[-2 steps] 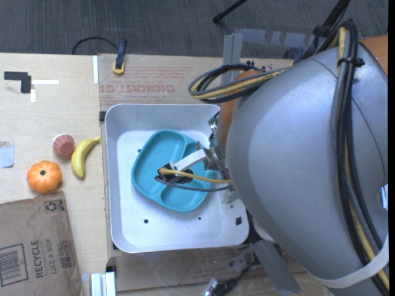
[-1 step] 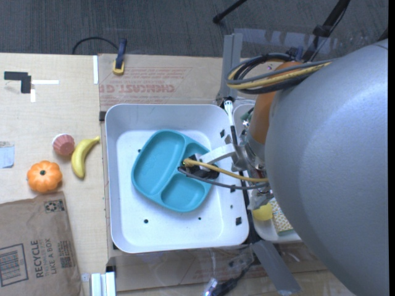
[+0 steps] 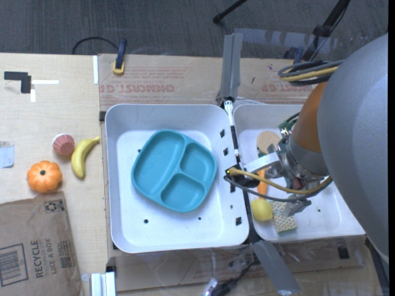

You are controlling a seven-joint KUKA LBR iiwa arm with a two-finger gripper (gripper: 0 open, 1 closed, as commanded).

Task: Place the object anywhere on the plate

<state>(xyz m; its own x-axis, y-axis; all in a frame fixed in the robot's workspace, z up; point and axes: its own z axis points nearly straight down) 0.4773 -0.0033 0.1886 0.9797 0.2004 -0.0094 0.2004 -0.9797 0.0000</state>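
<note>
Lying in the right bin [image 3: 345, 224] beneath the hand [image 3: 290, 180], whose grip I cannot tell, a small yellow lemon [image 3: 261, 210] touches a sponge [image 3: 284, 222], apart from the blue plate [image 3: 174, 170].

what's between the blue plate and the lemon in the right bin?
In the camera view, bare white floor of the left bin, then the two bins' meeting rims, lie between the blue plate and the lemon.

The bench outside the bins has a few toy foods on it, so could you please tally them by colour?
Yellow: 1, the banana
Orange: 1, the pumpkin
Pink: 1, the small cupcake-like piece
Total: 3
</note>
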